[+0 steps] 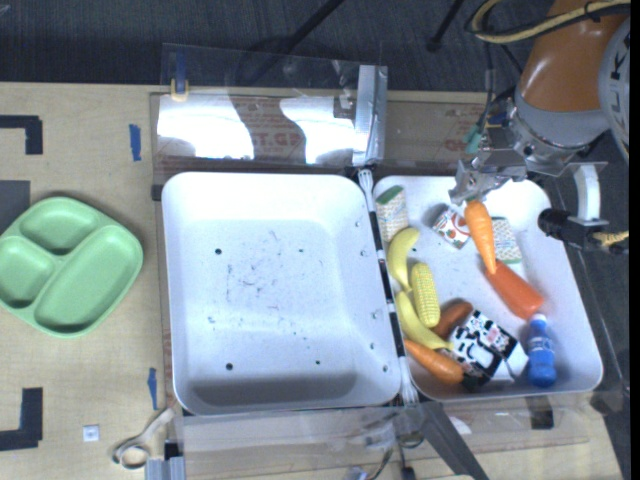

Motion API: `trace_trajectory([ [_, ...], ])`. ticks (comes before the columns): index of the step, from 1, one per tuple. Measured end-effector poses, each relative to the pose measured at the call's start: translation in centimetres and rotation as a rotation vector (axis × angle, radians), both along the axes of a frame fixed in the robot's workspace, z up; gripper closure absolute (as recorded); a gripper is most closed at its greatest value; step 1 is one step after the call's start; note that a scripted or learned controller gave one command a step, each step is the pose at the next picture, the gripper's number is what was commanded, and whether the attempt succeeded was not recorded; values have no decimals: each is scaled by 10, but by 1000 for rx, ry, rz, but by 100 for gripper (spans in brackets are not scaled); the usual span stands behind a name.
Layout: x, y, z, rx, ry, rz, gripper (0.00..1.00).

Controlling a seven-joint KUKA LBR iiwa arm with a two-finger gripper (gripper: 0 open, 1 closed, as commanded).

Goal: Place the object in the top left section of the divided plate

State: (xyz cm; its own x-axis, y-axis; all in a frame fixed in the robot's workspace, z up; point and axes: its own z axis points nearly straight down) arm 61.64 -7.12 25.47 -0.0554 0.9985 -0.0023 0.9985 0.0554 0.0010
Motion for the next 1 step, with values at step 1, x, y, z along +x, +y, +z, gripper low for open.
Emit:
trace_trajectory([
  [1, -76, -53, 76, 0, -3, 417, 100],
])
